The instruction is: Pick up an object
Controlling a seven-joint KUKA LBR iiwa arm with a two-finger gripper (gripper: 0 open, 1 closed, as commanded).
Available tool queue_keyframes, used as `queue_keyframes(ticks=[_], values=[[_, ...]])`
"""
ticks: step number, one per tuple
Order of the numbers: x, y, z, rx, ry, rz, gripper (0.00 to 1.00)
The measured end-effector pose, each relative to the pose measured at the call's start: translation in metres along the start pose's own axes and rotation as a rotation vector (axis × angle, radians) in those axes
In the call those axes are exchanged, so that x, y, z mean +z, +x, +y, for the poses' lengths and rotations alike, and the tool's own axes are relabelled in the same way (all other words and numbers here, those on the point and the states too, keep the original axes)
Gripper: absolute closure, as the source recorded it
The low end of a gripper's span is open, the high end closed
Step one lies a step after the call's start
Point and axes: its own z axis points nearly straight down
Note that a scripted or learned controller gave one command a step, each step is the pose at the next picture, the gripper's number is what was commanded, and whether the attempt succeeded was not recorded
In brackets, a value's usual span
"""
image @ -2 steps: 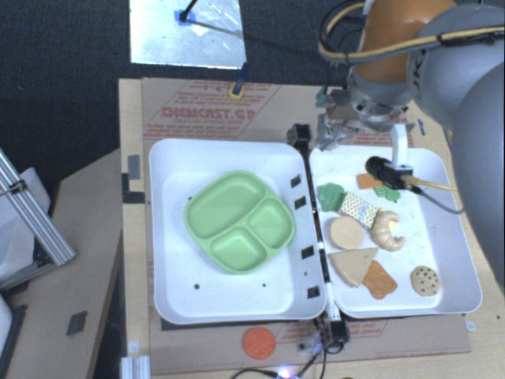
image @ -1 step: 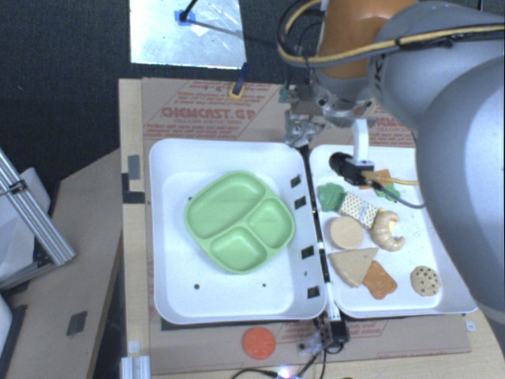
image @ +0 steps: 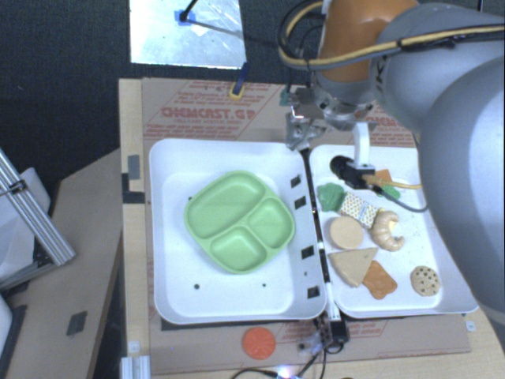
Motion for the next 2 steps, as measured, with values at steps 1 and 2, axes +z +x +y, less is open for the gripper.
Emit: queue_keyframes(ticks=[1,2], values=[[0.015,0.007,0.008,-0.001,-0.001,-0.001,1.0],[0.01,-0.002,-0.008,0.006,0.001,-0.001,1.0]])
